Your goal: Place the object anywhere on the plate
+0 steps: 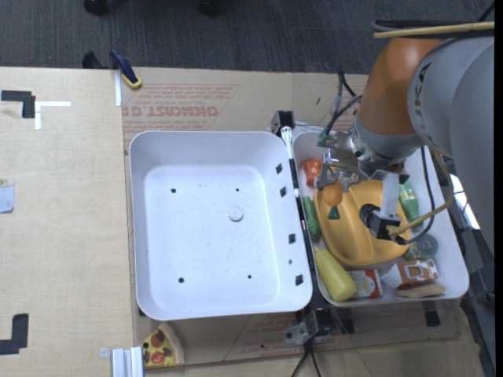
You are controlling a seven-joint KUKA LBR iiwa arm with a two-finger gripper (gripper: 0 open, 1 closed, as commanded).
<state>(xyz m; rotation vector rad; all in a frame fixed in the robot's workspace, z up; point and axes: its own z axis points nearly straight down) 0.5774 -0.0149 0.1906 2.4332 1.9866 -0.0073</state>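
Observation:
A yellow plate (355, 238) lies in the right bin (454, 269), partly under the arm. My gripper (336, 174) hangs over the plate's upper left rim, beneath the grey wrist and orange band. A small orange object (333, 195) sits right below the gripper, at the plate's edge. The wrist hides how the gripper meets it, and I cannot tell whether the object is held or resting on the plate.
Around the plate lie a red item (313, 168), a green item (312, 220), a yellow bottle-like thing (334, 279), a small carton (416, 271) and a bread piece (420, 290). The left bin (153, 289) stands beside it. A toy pizza slice (159, 349) lies outside.

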